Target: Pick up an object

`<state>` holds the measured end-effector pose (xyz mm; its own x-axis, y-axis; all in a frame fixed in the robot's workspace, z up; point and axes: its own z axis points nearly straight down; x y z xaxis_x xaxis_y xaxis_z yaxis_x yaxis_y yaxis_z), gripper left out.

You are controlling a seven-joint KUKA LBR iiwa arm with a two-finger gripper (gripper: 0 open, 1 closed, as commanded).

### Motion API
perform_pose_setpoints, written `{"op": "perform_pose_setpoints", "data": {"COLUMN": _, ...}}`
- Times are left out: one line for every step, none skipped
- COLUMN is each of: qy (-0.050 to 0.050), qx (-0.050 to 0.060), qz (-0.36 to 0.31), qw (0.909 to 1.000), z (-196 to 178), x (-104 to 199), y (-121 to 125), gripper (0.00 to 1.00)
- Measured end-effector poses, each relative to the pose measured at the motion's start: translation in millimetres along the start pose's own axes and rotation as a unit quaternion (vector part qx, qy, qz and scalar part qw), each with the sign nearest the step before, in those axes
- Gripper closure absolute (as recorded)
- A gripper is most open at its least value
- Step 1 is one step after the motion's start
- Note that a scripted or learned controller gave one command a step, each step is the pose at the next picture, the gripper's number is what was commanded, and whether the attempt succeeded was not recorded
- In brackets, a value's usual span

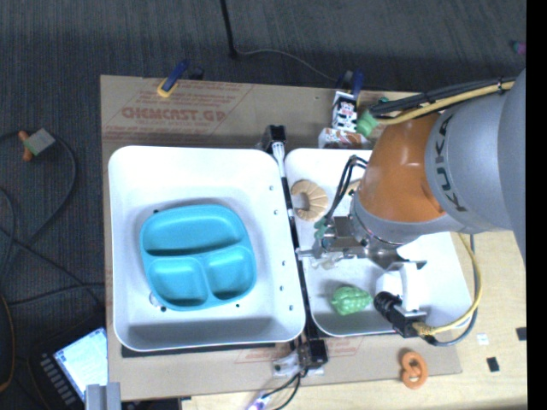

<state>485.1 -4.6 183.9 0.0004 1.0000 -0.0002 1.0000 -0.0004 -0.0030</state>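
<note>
In the right bin [444, 310] lie a tan ring-shaped object [309, 199] near the back left corner and a green lumpy object [350, 300] near the front. The arm's orange band and grey body hang over the bin's middle. My gripper [329, 244] points down toward the bin's left side, between the tan ring and the green object, and touches neither as far as I can see. The arm's bulk hides much of the bin floor.
The left bin [128, 314] holds a blue three-compartment tray [198, 255]. A black divider rail [289, 229] separates the bins. An orange ring [414, 369] lies on the bench in front of the right bin. Clamps and small items sit at the bench's back edge.
</note>
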Motion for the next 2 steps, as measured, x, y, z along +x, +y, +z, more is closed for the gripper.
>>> {"op": "perform_pose_setpoints", "data": {"qy": 0.0, "qx": -0.001, "qz": 0.0, "qw": 1.0, "z": -0.2, "x": 5.7, "y": -1.4, "gripper": 1.0}}
{"op": "perform_pose_setpoints", "data": {"qy": 0.0, "qx": -0.001, "qz": -0.001, "qw": 1.0, "z": 0.0, "x": 29.9, "y": -1.7, "gripper": 1.0}}
